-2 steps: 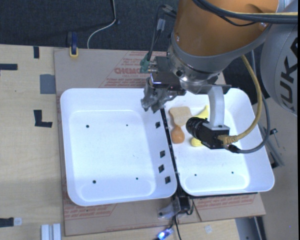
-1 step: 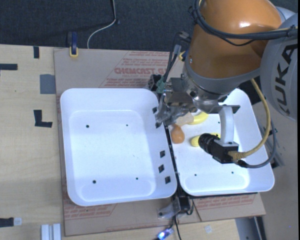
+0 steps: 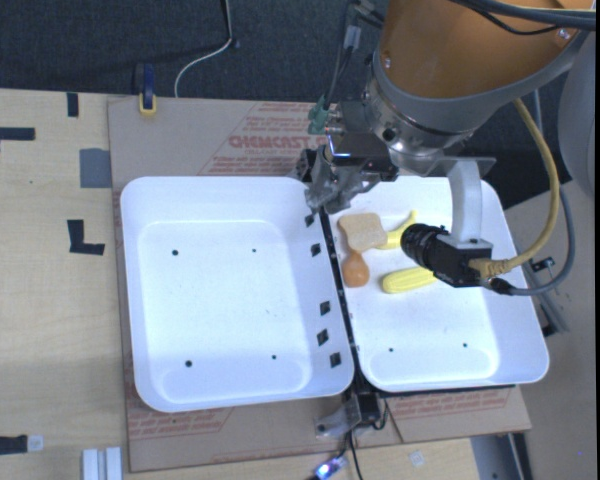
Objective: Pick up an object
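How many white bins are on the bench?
2. The left bin sits on the cardboard sheet; the right bin touches its right side and holds small toy foods. The arm covers part of the right bin's far edge.

Arm is seen reaching in from upper right, orange band filling the top corner. Wrist is angled down-left. Hand (image 3: 323, 190) is held low, finger state obscured by wrist hardware.

left white bin (image 3: 220, 298) beside right white bin (image 3: 450, 353), inner rims touching | brown cardboard sheet (image 3: 240, 138) under both bins | wooden bench (image 3: 40, 298) with black tape marks (image 3: 80, 236) | yellow clamp (image 3: 146, 98) at cardboard's far-left corner | white cable (image 3: 212, 43) on dark backdrop
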### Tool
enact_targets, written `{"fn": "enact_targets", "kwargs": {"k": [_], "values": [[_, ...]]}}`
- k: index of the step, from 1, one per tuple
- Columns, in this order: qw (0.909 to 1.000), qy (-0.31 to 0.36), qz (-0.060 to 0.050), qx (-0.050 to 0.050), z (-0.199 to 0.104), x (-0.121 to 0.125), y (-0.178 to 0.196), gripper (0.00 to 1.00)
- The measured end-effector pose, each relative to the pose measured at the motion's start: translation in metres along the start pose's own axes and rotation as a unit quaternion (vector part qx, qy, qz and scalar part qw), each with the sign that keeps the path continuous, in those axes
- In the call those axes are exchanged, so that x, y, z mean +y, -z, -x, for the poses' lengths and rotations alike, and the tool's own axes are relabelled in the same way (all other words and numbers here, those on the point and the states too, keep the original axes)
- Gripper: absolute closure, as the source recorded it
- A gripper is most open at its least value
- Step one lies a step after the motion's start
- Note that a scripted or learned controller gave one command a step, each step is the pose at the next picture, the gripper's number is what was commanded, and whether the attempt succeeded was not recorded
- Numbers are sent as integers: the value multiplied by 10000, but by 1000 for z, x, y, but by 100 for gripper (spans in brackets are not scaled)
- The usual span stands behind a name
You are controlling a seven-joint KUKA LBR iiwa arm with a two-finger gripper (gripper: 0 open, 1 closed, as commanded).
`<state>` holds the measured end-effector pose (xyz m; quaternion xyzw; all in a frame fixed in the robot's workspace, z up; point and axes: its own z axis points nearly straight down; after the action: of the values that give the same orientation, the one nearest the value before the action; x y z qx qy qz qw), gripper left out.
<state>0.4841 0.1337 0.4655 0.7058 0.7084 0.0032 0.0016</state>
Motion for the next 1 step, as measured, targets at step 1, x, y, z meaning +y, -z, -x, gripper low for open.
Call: {"fn": "enact_targets", "kwargs": {"k": [1], "values": [[10000,-9,-18,-8,-7,11,35,100]]}}
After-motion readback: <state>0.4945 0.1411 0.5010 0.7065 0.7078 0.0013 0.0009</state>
